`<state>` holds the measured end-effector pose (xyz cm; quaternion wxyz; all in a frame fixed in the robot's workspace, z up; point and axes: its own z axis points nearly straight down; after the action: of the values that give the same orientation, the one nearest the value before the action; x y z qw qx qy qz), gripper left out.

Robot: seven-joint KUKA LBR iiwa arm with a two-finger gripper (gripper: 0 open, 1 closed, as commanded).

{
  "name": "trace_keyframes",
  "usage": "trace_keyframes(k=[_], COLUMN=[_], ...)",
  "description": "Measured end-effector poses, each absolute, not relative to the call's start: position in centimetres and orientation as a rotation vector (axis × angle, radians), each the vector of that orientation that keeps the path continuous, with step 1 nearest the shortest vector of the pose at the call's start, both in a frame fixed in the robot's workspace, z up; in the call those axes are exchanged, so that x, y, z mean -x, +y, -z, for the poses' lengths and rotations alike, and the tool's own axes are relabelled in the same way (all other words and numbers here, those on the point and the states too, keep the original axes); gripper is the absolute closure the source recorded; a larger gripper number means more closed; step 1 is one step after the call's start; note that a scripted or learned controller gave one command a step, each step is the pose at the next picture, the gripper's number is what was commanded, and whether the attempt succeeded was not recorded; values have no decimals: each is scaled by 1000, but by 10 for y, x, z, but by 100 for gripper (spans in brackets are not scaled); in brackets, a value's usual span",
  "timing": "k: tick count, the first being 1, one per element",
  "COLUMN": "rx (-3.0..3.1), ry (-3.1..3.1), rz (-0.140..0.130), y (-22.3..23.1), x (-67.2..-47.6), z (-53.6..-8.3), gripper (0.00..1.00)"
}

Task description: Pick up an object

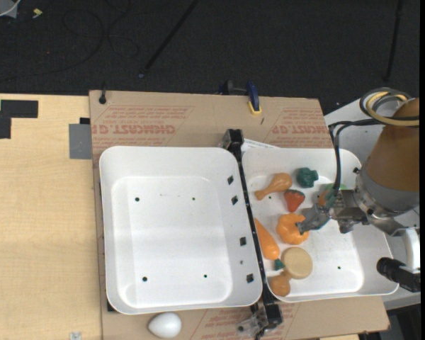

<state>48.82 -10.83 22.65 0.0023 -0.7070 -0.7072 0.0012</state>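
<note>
Toys fill the right white plastic bin. The grey metal gripper sits low at the middle of that bin, its tips touching the orange bell pepper toy (open or pinching, I cannot tell). Just beside it lie a red strawberry toy, a tan chicken drumstick toy and a round beige bun. The left white bin sits alongside

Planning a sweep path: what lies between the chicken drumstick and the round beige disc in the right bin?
In the camera view, between drumstick and disc lies the orange pepper.
</note>
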Motion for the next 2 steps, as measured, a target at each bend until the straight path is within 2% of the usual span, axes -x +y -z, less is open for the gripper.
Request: trace_keyframes(k=[1,2], rx=[2218,2226], ry=[-2218,-2209], rz=[-5,-5], y=[-127,-129], x=[-526,-525], z=[-84,-100], gripper=[0,100])
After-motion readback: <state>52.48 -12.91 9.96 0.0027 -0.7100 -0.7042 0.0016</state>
